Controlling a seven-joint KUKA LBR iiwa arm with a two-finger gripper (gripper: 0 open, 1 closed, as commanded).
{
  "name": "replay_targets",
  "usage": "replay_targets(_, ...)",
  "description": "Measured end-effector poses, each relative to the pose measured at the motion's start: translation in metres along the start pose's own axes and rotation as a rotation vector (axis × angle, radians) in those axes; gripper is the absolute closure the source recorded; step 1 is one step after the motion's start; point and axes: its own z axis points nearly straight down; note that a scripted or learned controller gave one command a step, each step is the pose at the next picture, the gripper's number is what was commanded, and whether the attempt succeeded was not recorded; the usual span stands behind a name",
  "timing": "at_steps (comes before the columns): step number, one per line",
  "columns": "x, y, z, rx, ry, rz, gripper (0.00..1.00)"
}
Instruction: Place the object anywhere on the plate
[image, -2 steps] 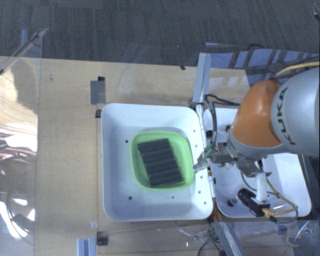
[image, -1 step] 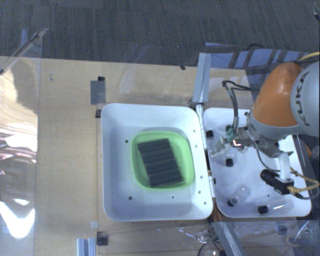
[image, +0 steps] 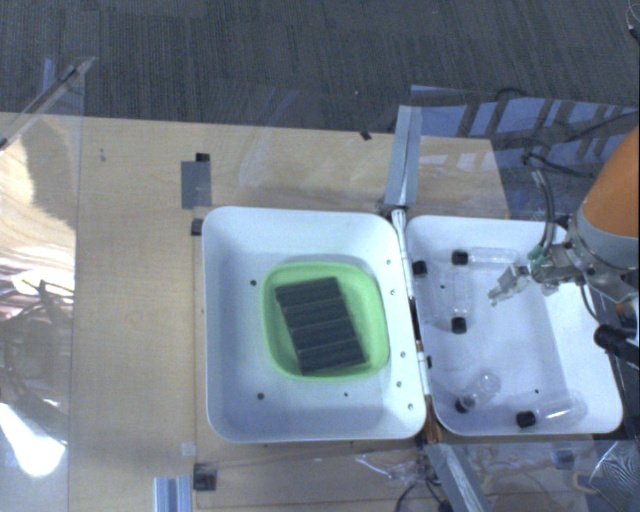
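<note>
Claw over the right bin, fingers slightly parted and holding nothing.
A dark ribbed block lies on the green plate in the left bin; small clear, black-capped pieces lie scattered beneath the claw.

- I see the arm cut off by the right edge; just its orange band and wrist reach over the right bin.
- I can't tell how the gripper stands; it is small and pale against the bin's white floor.
- Clear objects near that bin's front edge are too faint for me to name.
- Dark slab on the green plate: its make is unclear.
</note>
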Motion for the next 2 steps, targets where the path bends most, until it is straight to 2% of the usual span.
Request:
replay_targets(1,-0.039,-0.023,-0.111,-0.003,-0.002,-0.041,0.00)
replay_targets(2,-0.034,-0.054,-0.145,-0.003,-0.002,0.055,0.00)
